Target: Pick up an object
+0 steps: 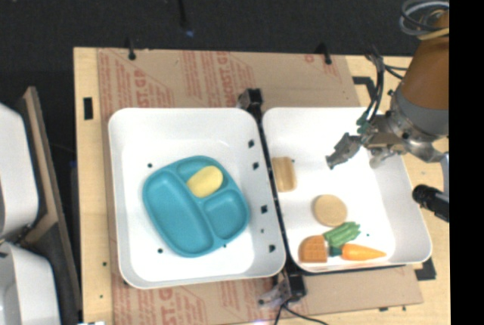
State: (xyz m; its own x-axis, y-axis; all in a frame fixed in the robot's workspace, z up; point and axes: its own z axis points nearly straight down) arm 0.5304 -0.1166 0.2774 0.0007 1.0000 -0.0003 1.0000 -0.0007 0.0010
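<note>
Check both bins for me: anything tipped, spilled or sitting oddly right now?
Nothing stands out. The yellow piece sits in the blue tray in the left bin. The tan block, round cookie and carrot lie loose in the right bin.

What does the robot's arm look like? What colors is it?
The grey metal robot arm has a wide orange band above its wrist. Thin dark cables loop along its side. At its end sits a small two-finger gripper, made of grey and dark metal parts.
</note>
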